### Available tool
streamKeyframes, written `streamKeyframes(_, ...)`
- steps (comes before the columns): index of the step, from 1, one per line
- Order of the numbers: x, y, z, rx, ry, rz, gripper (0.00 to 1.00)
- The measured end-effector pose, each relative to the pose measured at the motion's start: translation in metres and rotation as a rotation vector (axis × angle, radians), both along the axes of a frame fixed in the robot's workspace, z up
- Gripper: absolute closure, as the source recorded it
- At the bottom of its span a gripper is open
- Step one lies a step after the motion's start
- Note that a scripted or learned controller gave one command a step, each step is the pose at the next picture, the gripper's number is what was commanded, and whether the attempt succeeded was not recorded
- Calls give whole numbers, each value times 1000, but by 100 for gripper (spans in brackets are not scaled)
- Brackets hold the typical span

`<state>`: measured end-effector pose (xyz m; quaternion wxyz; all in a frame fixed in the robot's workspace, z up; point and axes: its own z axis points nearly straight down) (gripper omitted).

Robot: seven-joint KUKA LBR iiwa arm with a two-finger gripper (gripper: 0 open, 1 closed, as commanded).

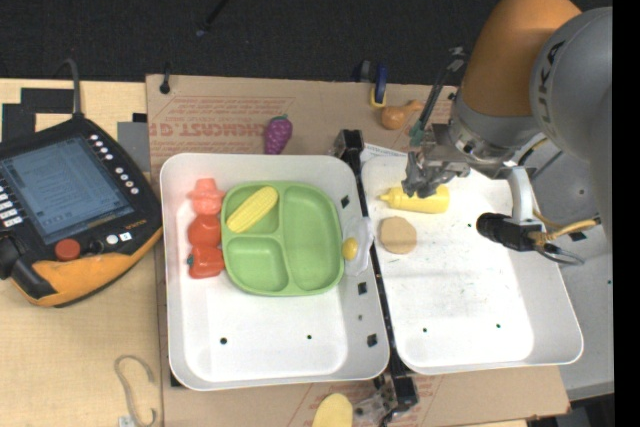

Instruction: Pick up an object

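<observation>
In the right bin (500, 335), near its far left corner, lies a yellow banana-like toy (424, 204). My gripper (423, 181) is low over it, its dark tip touching or just above the toy's top and hiding part of it. A round tan piece (398, 235) rests just in front of the yellow toy, apart from the gripper. The grey arm with its orange band (510, 45) comes in from the right.
The left bin (260, 345) holds a green divided plate (300, 260) with a corn cob (250, 206), and a red figure (204, 230) beside it. A small yellow piece (351, 249) sits at the divide between bins. A purple toy (278, 133), an orange toy (396, 115), a teach pendant (65, 195) and a yellow fruit (333, 410) lie outside.
</observation>
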<state>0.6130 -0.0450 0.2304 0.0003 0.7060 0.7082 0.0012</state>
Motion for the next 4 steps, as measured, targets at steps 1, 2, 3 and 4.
streamKeyframes(1, 36, 21, 5, 0, 1, -1, 100)
streamKeyframes(2, 24, 16, -12, -2, 6, -3, 100)
streamKeyframes(3, 30, 16, 5, -1, 2, 2, 100)
streamKeyframes(4, 30, 21, 7, -1, 3, -4, 100)
